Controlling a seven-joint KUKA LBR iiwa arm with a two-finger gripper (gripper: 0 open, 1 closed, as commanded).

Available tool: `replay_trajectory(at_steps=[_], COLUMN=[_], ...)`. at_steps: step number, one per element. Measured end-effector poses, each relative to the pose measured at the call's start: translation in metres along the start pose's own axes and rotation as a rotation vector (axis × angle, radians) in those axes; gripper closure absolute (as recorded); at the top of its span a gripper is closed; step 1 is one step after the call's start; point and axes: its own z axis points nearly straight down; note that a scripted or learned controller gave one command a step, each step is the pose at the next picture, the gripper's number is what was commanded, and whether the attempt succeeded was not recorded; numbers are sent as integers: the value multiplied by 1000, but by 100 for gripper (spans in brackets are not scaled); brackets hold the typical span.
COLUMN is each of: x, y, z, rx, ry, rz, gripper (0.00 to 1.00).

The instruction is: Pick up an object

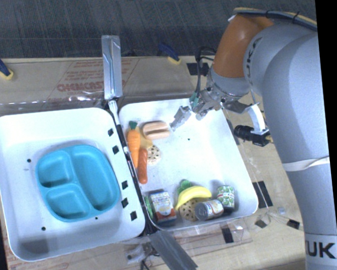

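My gripper (181, 117) hangs over the back of the right bin (217, 150), just right of a hot dog bun (155, 129). Its fingers look slightly parted, with nothing between them. An orange carrot (134, 145) lies along the bin's left wall, with a red sausage (142, 165) and a round cookie (153, 154) beside it. At the bin's front sit a small juice carton (161, 205), a yellow banana (192, 194), a tin can (210, 209) and a green patterned cup (226, 196).
The left bin (15, 146) holds a blue divided tray (77, 182). A metal divider strip (111, 65) stands between the bins at the back. The arm's grey body (289, 90) fills the right side, over the bench edge.
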Motion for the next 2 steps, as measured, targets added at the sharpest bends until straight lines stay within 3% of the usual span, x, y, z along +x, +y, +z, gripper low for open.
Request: replay_trajectory(at_steps=[1,2], x=[28,-1], y=[-114,-73], z=[59,58], rx=[-6,-9], ry=[-1,-4], rz=[203,9], gripper=[0,0])
